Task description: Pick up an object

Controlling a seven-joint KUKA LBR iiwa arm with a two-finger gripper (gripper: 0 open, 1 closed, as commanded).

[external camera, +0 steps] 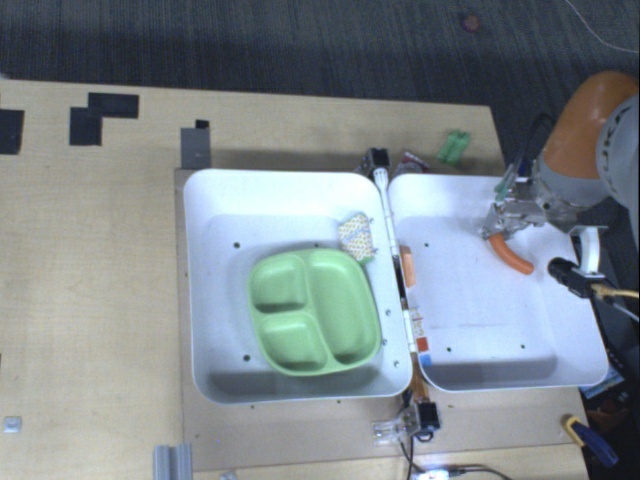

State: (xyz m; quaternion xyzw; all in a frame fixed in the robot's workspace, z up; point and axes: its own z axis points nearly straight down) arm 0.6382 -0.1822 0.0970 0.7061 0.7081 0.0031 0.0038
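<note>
Reaching in from the right, grey arm with orange band (592,118) sits over the right bin (470,340). Gripper (503,225) low near the bin's upper right area, metal fingers just above an orange carrot-like piece (514,256); cannot tell whether it is spread or closed, nor whether it touches the piece. Left bin (215,298) holds a green divided plate (314,310), lying flat, and a small patterned yellow-white object (356,234) at the plate's upper right edge, against the wall between bins. Green item (454,147) on bench beyond the bins.
</note>
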